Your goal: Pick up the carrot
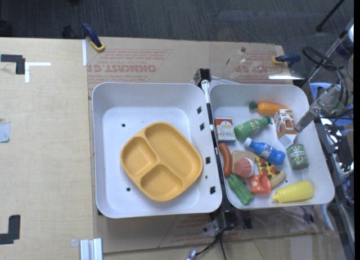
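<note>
Carrot lies at about twelve o'clock in the right bin, near the back wall, with a green bottle just below it and a small carton at its four o'clock. The gripper hangs at the bin's three o'clock edge, beside the carton and apart from the carrot; whether it is spread or closed I cannot tell. Judging by this, nothing is picked yet: reach, grasp and lift all remain.
</note>
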Motion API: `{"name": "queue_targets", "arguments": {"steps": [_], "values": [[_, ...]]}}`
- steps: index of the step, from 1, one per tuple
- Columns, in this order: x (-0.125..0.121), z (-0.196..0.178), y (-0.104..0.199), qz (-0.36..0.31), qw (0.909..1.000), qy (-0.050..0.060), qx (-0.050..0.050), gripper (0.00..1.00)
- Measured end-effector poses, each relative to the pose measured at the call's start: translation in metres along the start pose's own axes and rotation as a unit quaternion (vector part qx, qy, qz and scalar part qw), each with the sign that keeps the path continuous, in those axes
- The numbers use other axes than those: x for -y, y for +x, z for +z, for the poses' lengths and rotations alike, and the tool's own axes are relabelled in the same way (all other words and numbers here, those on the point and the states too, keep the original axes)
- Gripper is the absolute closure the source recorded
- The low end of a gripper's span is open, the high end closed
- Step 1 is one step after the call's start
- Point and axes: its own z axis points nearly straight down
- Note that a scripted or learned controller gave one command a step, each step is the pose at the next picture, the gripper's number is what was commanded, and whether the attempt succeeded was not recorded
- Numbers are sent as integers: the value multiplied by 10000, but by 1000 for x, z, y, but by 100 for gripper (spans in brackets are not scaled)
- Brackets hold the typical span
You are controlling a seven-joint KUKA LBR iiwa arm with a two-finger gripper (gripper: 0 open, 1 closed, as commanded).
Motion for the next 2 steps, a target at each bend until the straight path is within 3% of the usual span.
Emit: {"name": "queue_targets", "arguments": {"steps": [1, 2], "values": [[22, -6, 19, 739, 9973, -1, 5, 0], [64, 5, 56, 1439, 9896, 1, -1, 0]]}}
